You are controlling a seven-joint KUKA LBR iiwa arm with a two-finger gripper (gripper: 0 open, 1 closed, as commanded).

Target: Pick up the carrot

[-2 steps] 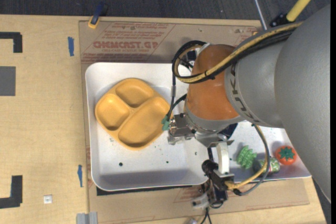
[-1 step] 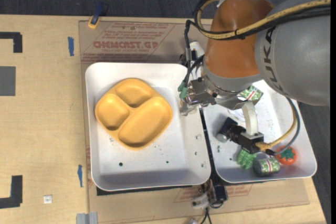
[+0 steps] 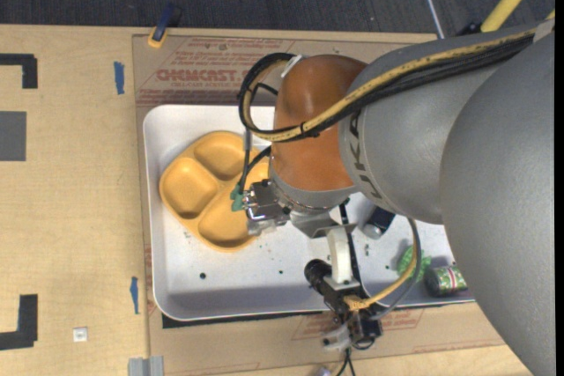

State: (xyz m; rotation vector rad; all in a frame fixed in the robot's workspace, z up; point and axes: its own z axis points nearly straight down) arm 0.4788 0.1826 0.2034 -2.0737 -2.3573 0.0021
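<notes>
One white bin (image 3: 176,277) sits on the bench. In it lies one yellow tray (image 3: 204,186) with three cups, near the bin's left edge. One small green can (image 3: 445,279) rests by the bin's right edge.

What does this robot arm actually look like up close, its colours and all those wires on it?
The arm is a thick, rounded grey tube with a glossy orange band above the wrist. A yellow cable with black stripes runs along its side, and thin black cables loop out beside the orange part. Below the band sits a silvery metal wrist with a small green part on its edge.
</notes>
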